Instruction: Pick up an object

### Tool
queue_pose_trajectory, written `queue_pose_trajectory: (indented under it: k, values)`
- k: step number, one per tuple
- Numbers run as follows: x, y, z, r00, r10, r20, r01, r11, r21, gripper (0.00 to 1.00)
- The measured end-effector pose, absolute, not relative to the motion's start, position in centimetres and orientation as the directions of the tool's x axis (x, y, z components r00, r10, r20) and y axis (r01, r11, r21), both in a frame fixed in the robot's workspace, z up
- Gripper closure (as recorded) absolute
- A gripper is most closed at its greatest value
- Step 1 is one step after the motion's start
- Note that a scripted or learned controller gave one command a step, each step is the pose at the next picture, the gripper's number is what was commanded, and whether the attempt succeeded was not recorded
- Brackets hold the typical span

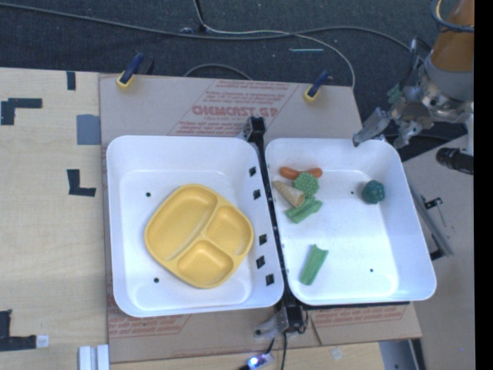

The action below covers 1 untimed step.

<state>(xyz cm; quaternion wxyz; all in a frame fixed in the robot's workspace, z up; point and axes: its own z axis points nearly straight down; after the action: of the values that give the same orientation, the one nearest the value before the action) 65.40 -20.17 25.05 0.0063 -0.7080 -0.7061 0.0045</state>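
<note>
The right bin (408, 272) holds several small toys. An orange carrot (300, 173), a green knobbly piece (306, 183), a beige cone (289, 196) and a green strip (304, 210) are clustered near its left wall. A green pod (313, 264) lies alone toward the front, and a dark green ball (373, 192) sits near the right wall. My gripper (387, 132) hangs over the bin's back right corner, above and behind the ball. Its fingers are spread open with nothing between them.
The left bin (123, 206) carries a yellow divided plate (199, 235). Black clips line the divider (266, 222) between the bins. Two yellow-and-blue clamps (129, 71) (316, 88) pin the cardboard sheet at the back. Cables run across the dark floor behind.
</note>
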Motion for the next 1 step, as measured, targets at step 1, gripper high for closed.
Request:
queue_pose_trajectory:
  k: [1]
  values:
    - [65.63, -20.07, 26.0, -0.001, 1.0, 0.0, 1.0, 0.001, -0.002, 0.0]
